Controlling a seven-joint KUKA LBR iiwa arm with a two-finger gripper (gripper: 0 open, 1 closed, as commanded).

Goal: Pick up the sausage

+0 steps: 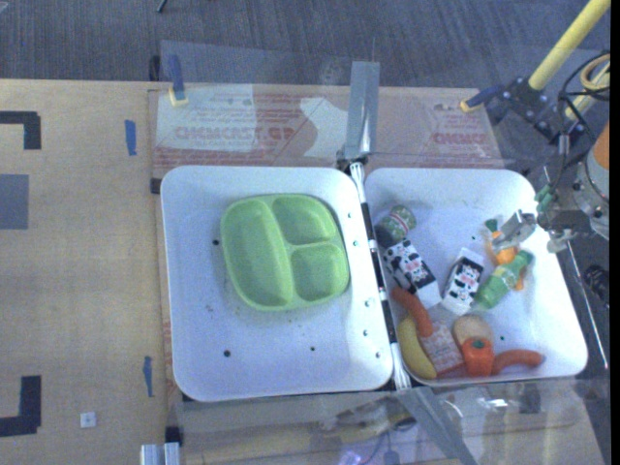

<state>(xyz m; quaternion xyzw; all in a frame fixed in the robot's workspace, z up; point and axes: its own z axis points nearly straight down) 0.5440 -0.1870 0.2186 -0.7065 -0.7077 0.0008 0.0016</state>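
- Surface (77, 289): light wood, carrying two shallow white bins side by side, with blue tape marks and black corner marks on its left part.
- Sausage (517, 360): a slim, orange-red, slightly curved link with rounded ends. It lies near the front rim of the right bin (572, 342), extending right from the red-orange toy (476, 355) and touching or nearly touching it. Nothing grips it.
- Banana (417, 348): yellow, at the front left corner of the right bin, just beside the divider between the bins.
- A second orange-red link (413, 307) lies tilted above the banana, near the black-and-white cartons.
- A flat pale packet (444, 347) sits between the banana and the red-orange toy, with a tan round piece (471, 327) just behind that toy.
- Two black-and-white cartons: one (407, 263) near the divider, one (464, 280) nearer the bin centre.
- Green bottle (503, 280): tilted, right of the second carton, with a small orange item (504, 253) just behind it.
- Dark green can (395, 224): lies at the rear left of the right bin.
- Left bin (194, 356): holds a green three-compartment plate (285, 251), set towards its rear centre.
- Gripper (516, 227): positioned above the right rear part of the right bin, well apart from the sausage. Whether its fingers are spread or pressed together cannot be determined.
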